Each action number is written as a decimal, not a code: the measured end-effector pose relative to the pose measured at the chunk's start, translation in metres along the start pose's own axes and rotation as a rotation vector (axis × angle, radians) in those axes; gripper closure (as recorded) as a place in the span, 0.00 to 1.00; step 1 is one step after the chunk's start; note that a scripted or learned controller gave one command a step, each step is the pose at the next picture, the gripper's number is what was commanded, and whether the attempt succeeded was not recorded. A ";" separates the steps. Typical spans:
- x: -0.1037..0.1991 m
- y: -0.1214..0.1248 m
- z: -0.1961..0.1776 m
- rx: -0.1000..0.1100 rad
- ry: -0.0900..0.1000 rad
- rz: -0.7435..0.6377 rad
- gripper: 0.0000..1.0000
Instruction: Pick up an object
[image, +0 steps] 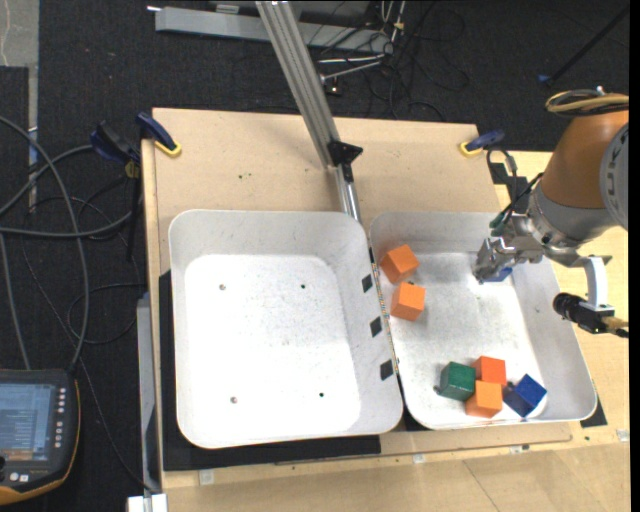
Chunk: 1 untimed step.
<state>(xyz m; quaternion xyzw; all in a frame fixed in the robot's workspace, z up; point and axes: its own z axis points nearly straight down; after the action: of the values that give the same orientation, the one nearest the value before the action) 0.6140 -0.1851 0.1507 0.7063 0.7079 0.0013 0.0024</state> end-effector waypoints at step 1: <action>-0.006 -0.004 -0.060 -0.003 -0.002 0.003 1.00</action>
<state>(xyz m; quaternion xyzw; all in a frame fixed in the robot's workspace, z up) 0.6095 -0.1914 0.2105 0.7072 0.7070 0.0017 0.0040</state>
